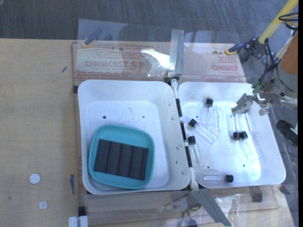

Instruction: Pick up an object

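Observation:
Several clear vials with black caps lie scattered in the right bin (272,171). One vial (209,106) rests near the bin's back, another vial (200,129) lies left of centre, and a third vial (217,178) lies along the front wall. Two more capped vials (239,135) sit close together on the right side. My gripper (252,108) hangs over the back right part of this bin, just above and behind that pair. Its fingers (240,104) are spread open with nothing between them.
The left bin (123,91) holds a teal tray (121,156) carrying a black ribbed block (120,160). A clear plastic sheet and printed cardboard stand behind both bins. Cables and a yellow rod crowd the far right beside the arm.

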`<state>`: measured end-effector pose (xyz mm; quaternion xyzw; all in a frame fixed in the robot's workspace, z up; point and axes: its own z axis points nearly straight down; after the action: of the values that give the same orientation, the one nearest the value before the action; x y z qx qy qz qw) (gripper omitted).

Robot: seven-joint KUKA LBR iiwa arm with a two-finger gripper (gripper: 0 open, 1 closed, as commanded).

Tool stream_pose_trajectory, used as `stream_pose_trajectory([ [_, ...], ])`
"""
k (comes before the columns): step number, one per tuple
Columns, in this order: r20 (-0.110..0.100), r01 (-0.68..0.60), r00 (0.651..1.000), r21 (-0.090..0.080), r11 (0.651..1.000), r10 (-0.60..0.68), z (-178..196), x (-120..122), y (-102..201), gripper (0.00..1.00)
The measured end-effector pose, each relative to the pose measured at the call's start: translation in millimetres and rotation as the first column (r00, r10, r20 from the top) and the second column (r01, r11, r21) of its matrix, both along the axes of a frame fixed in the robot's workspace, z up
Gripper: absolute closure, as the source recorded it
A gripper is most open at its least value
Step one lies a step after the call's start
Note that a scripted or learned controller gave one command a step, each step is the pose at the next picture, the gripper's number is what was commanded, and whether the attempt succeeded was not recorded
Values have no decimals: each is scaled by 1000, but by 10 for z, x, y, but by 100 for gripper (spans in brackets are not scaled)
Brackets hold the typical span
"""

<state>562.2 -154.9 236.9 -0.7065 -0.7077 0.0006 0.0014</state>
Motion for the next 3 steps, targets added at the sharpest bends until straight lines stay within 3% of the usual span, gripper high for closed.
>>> stream_pose_trajectory([
  [1, 10, -115, 993, 4, 993, 115, -1289, 107, -252, 0],
  [2, 35, -137, 990, 1, 991, 137, -1328, 378, -573, 0],
  [3, 15, -99, 995, 9, 995, 98, -1474, 6, -572, 0],
])
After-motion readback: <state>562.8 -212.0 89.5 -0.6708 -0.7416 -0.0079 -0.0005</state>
